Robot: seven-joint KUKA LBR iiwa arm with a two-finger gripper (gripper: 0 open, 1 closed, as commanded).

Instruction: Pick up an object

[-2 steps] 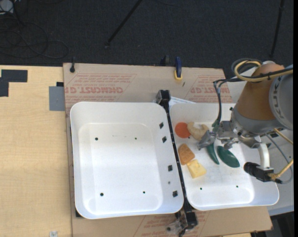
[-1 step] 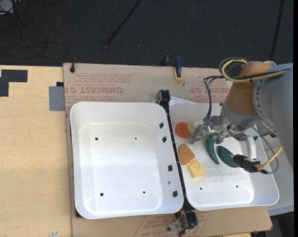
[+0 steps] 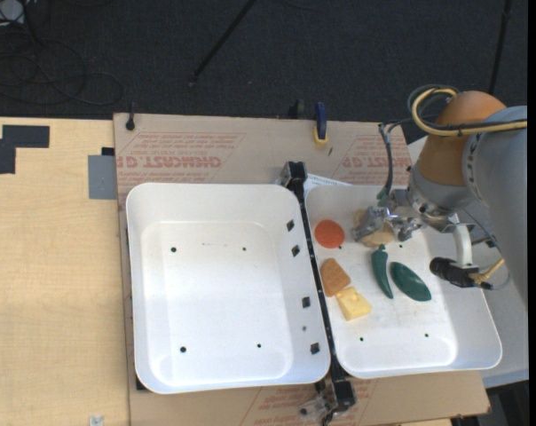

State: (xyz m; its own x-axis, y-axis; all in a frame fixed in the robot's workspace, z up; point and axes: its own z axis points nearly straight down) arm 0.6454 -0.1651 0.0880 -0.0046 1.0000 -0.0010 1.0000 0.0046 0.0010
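Hovering over the right bin [image 3: 481, 349], my end effector [image 3: 381, 223] sits low by a tan object [image 3: 381, 235]; whether it grips, I cannot tell. Best to settle squarely on it, clear of the orange disc [image 3: 329, 233] and green pieces [image 3: 410, 282].

We see 2 smooth, slightly glossy white plastic bins [image 3: 216, 375]. They sit on printed brown cardboard [image 3: 197, 153] over a pale, matt wood-grain worktop [image 3: 46, 282]. The gripper [image 3: 385, 222] looks like bare grey metal.
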